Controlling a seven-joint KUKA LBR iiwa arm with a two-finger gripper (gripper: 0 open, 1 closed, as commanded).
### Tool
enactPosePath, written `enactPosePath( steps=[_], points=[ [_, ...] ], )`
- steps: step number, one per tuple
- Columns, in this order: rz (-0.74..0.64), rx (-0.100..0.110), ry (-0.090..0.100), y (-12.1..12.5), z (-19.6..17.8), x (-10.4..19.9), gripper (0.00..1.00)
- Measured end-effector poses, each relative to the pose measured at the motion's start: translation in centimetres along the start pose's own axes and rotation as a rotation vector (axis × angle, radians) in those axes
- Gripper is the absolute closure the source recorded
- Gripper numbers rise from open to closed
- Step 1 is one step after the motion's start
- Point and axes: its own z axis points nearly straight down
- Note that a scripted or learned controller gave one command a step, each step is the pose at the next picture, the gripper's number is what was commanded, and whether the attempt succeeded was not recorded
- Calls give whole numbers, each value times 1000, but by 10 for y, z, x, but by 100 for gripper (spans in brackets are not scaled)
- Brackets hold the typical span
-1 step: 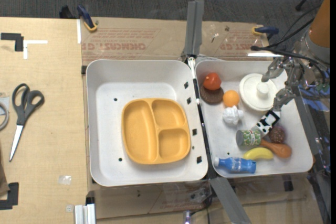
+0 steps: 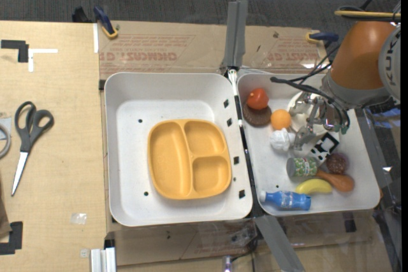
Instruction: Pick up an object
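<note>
Claw (image 2: 305, 129) hangs low in the right bin (image 2: 363, 197), metal fingers tangled in cables, and I cannot tell from where I stand whether it is spread or closed. Its tip sits just beside a white lumpy object (image 2: 280, 139) and above a green can (image 2: 301, 167); either looks like the nearest thing to take. I would say a good pick needs a straight drop centred on one piece, since the orange ball (image 2: 280, 118), the glossy red tomato (image 2: 257, 97) and the smooth yellow banana (image 2: 315, 186) crowd close. The blue bottle (image 2: 286, 200) lies on its side. In the left bin rests a matte yellow divided plate (image 2: 189, 158)
</note>
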Motion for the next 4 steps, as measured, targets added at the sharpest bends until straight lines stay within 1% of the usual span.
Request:
enactPosePath(
  steps=[1,2,3,4],
  points=[
    [48,0,6,51,3,-21,0],
    [179,6,5,60,3,-30,0],
    [175,2,-3,64,-10,-33,100],
    [276,2,8,85,-138,-31,100]
  ],
)
